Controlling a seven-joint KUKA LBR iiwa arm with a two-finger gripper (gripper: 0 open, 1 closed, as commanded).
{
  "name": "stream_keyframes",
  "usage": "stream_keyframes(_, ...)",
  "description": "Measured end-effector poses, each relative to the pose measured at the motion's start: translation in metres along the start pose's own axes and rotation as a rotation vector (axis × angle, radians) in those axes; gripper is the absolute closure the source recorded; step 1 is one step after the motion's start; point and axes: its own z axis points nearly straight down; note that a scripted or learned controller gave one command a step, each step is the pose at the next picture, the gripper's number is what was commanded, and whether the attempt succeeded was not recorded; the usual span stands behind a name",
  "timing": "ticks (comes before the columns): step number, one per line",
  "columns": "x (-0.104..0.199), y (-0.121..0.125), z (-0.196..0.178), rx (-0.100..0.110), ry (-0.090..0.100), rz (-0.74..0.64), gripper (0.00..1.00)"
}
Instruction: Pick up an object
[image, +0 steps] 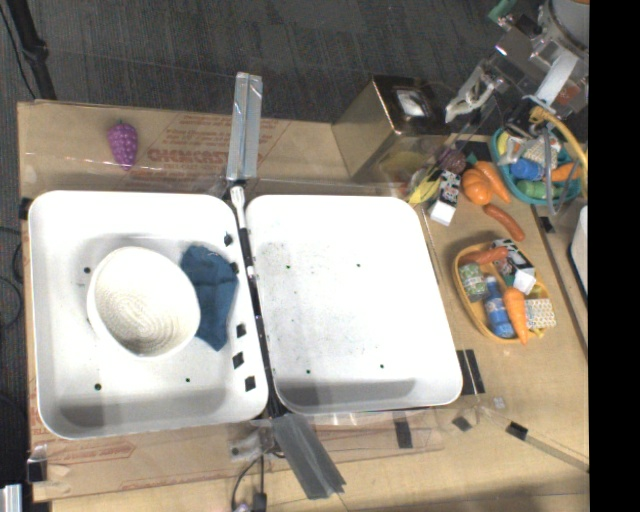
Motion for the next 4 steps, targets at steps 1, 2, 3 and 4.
stream_keyframes(1,-0.017,-0.019,0.044,0.002,-0.002,-0.355,0.0)
stream_keyframes(2,0.005,0.0,-0.002,-0.004,0.001,-0.172,0.0)
stream_keyframes(3,0.01,-0.004,0.048,0.0,-0.001,-0.261,0.0)
stream_keyframes(4,0.011,-0.004,0.039,0.002,-0.002,-0.267,1.0)
